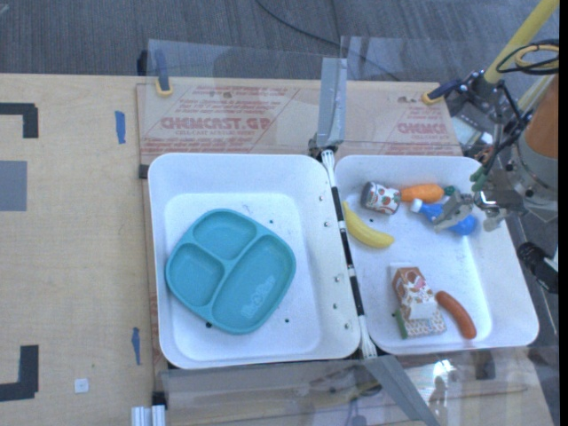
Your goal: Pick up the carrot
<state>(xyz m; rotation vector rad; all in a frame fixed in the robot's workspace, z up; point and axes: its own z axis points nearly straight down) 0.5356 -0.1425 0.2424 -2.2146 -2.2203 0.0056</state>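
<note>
The carrot [423, 193] lies in the right bin [497, 313], up toward twelve o'clock of that bin's floor, with its long axis running nearly level across the view — nine o'clock to three o'clock. Its green tip points to three o'clock, its blunt orange end to nine o'clock. At the carrot's nine o'clock sits a small can [380, 198] with a red and white label, lying on its side, just beside the blunt end. At the carrot's five o'clock a blue toy [448, 217] crowds in close, touching or nearly touching the green tip — too small to tell which. The gripper [461, 206] hangs right over that blue toy, reaching in from three o'clock, its grey fingers down among the blue pieces; whether the jaws are spread or pressed together I cannot tell, as the toy and the metal blur together there. The carrot itself lies on the floor at the gripper's ten o'clock, not between the fingers. A banana [366, 230] lies at the carrot's seven o'clock, along the bin's left wall. Farther down, at six o'clock, stand a printed carton [417, 303] and a sausage [456, 314] beside it, well apart from the carrot. In the left bin [169, 180] rests a teal divided plate [231, 270].
</note>
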